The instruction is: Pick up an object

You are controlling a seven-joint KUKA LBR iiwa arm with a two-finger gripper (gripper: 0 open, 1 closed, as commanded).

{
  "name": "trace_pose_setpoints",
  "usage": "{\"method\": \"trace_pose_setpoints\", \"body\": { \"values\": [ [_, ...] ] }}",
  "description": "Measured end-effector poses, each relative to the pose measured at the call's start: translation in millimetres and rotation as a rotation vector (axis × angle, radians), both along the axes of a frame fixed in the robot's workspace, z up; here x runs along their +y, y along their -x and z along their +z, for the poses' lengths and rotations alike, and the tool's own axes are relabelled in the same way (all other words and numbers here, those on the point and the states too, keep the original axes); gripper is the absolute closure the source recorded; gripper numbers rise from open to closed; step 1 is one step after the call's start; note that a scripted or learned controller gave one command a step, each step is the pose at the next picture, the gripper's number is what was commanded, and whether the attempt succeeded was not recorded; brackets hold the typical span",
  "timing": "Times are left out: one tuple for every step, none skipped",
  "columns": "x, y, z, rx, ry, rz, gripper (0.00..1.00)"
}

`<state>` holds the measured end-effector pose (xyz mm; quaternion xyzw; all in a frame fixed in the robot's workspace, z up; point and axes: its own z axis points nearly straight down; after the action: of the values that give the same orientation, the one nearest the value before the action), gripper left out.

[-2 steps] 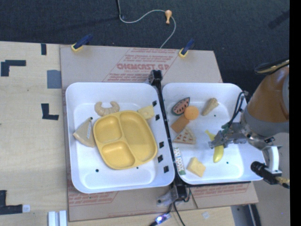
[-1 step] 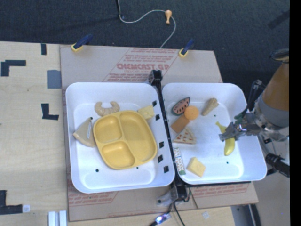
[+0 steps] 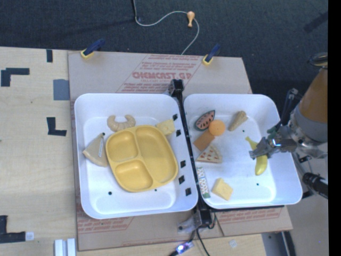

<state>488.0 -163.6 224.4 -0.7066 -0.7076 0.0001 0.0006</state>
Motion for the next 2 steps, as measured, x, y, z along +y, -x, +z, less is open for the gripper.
{"method": "trace_pose_setpoints", "body": {
  "values": [
    [47.4,-31.9,-10.7,0.001,-0.001,0.006,1.0],
    [90.3,-56.5,0.6,-0.001,0.0,0.005,1.0]
  ]
}}
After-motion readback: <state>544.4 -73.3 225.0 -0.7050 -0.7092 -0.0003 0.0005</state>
